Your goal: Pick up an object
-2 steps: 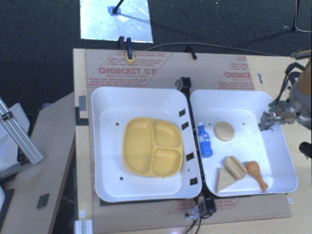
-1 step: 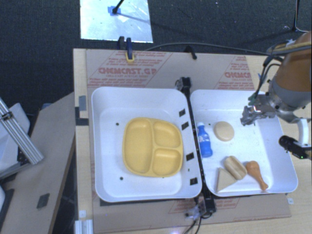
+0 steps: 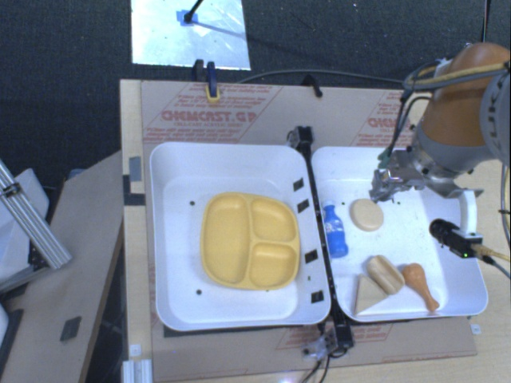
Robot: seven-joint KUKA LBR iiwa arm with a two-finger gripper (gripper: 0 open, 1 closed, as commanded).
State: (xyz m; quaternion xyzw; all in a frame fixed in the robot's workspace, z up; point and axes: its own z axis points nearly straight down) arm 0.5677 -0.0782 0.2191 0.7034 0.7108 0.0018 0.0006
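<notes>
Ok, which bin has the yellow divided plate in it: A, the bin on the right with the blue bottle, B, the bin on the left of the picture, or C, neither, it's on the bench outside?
B: the yellow divided plate lies inside the left bin, apart from the blue bottle in the right bin.

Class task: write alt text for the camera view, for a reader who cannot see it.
A grey-and-orange robot arm's gripper hovers over the right bin beside a round tan disc; a blue bottle, bread pieces and a drumstick lie nearby. The left bin holds a yellow divided plate.
</notes>
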